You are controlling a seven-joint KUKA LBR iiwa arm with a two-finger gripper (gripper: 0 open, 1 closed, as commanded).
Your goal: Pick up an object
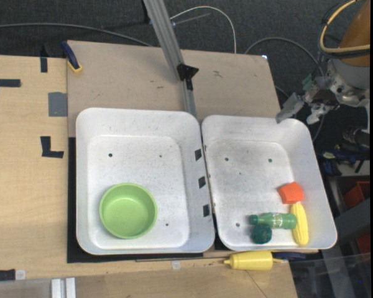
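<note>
The right bin [261, 135] holds an orange block [291, 193], a yellow oblong object [299, 223], a green bottle [275, 220] lying on its side and a small dark green object [260, 233], all clustered in its near right corner. A light green bowl [128, 210] sits in the near left of the left bin [137, 126]. My gripper [302, 108] hangs above the far right corner of the right bin, well away from the objects, open with nothing between its fingers.
A yellow bottle [251, 261] lies on the bench just outside the right bin's near rim. A grey metal pole [168, 36] slants up from between the bins at the back. Cables [224, 23] run across the dark floor behind.
</note>
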